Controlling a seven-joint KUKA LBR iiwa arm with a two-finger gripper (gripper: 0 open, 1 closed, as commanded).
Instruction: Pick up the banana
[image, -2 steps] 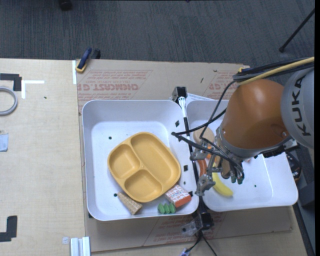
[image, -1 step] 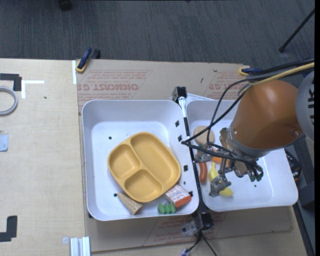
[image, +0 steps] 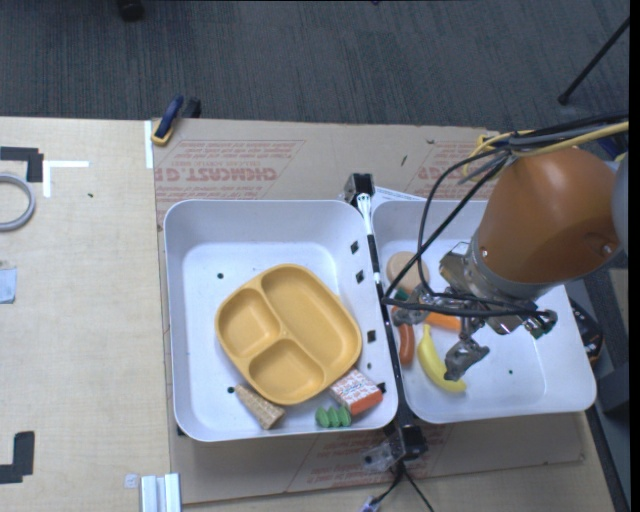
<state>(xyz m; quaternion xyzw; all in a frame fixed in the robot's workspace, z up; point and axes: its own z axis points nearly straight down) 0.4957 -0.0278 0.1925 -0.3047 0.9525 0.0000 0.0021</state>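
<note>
At the lower edge of the frame you see the left bin (image: 185, 330) holding a yellow divided plate (image: 288, 332), with a cracker-like block (image: 260, 406), green pieces (image: 334, 416) and a small orange-and-white packet (image: 357, 391) along its near wall; the packet's print is too small to read. In the right bin (image: 545, 385) the banana (image: 436, 364) lies just left of the tool (image: 462, 357), beside a red sausage (image: 407, 345). You cannot tell how the tool stands, because the orange wrist hides much of it. Farther up, the cardboard (image: 230, 165) carries upside-down red lettering.
</note>
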